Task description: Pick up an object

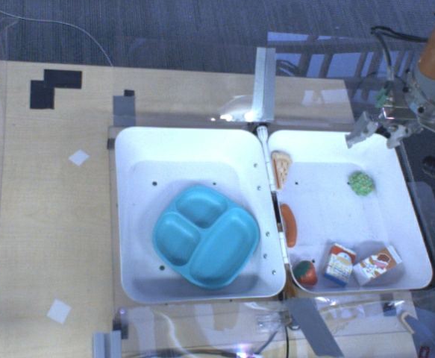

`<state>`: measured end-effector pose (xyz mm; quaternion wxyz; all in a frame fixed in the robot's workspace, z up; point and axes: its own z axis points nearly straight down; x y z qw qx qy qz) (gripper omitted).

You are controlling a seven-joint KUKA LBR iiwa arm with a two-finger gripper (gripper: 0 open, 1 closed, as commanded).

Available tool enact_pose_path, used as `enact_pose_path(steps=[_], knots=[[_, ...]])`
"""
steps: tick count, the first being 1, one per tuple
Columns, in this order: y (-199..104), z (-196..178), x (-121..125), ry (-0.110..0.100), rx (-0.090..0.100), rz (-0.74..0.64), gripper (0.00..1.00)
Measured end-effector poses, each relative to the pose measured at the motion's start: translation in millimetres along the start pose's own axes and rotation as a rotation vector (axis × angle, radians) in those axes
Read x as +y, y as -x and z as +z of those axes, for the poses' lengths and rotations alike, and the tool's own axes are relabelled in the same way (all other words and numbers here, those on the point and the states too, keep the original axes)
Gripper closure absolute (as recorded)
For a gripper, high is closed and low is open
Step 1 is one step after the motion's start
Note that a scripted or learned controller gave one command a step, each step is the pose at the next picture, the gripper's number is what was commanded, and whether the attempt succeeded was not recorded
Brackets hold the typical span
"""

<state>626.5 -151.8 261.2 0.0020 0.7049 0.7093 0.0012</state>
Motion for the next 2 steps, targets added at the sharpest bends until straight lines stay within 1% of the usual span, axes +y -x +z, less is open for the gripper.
enact_pose_path(steps=[1,2], knots=[[42,152,-29,-0.002,0.001,0.04,0.0],[49,174,-14,0.002,0.0,0.064,0.0]])
